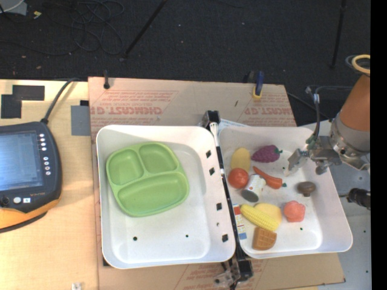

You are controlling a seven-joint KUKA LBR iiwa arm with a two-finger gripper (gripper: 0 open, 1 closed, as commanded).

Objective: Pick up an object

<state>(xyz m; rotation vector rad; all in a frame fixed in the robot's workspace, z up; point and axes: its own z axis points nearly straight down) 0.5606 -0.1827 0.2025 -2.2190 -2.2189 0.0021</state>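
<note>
My gripper (pixel 308 163) hangs over the back right part of the right bin (pixel 338 231), with its fingers (pixel 294 160) apart and nothing between them. Just below it lies a small brown piece (pixel 306 188). To its left are a purple berry cluster (pixel 266 154) and an orange-red carrot (pixel 269 177). Further left lie a yellow fruit (pixel 240 157), a red tomato (pixel 238 177) and a grey-white cylinder (pixel 253 191). Toward the front sit a pink strawberry (pixel 294 211), a yellow corn cob (pixel 261 215) and a tan waffle piece (pixel 263 238).
The left bin (pixel 121 246) holds a green divided plate (pixel 147 177). A black ridge (pixel 221 186) separates the two bins. A tablet-like pendant (pixel 24 162) rests on the bench at far left. The arm enters from the right edge.
</note>
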